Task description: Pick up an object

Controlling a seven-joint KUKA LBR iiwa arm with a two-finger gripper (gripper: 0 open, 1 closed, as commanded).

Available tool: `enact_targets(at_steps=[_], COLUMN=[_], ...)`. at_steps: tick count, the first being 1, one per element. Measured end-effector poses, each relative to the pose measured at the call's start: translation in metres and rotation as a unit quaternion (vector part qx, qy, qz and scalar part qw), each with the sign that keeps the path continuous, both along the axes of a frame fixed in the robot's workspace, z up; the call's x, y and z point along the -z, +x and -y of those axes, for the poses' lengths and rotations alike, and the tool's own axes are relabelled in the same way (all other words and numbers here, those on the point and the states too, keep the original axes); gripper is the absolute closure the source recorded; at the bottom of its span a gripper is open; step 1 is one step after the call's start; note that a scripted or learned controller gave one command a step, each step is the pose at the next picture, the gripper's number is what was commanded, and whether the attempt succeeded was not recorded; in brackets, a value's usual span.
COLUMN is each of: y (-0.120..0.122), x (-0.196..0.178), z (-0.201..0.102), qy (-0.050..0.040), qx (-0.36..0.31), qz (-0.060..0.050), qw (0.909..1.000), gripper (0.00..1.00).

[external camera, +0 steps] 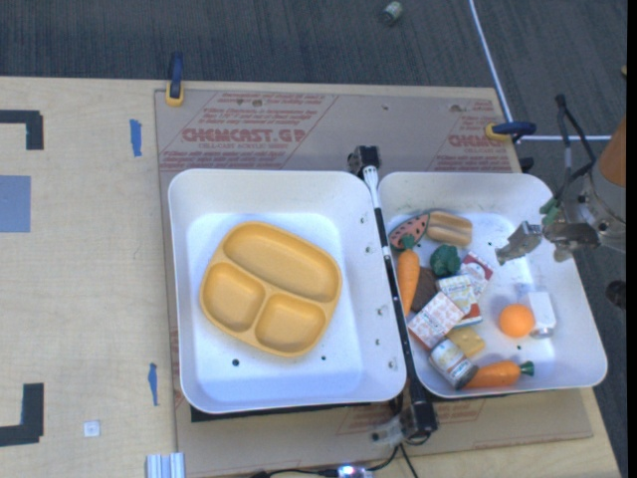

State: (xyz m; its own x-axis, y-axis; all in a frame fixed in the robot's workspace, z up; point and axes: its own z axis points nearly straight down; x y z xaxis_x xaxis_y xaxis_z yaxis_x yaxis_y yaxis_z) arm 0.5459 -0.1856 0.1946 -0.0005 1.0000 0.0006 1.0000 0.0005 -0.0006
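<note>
Two-finger metal gripper over right shallow white bin, upper right; can't tell how far open, nothing seen btwn. Nearest target, round orange plastic ball, just below beside small white block. Risk: may roll off or get nudged into block on descent.

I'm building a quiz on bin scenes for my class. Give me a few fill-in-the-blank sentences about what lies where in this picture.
1. The yellow plastic divided plate has ___ compartments.
2. The yellow divided plate lies in the ___ white bin.
3. The round orange ball lies in the ___ white bin.
4. The robot's hand hangs over the ___ white bin.

Missing words: three; left; right; right
</note>
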Motion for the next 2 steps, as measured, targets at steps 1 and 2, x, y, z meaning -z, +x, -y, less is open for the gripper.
enact_targets(at_steps=[1,2], y=[-0.029,-0.027], x=[0.091,0.079], z=[-0.002,0.000], qy=[-0.0048,-0.0077], qx=[0.000,0.001], qz=[0.010,0.013], qw=[0.9999,0.9999], gripper=[0.00,1.00])
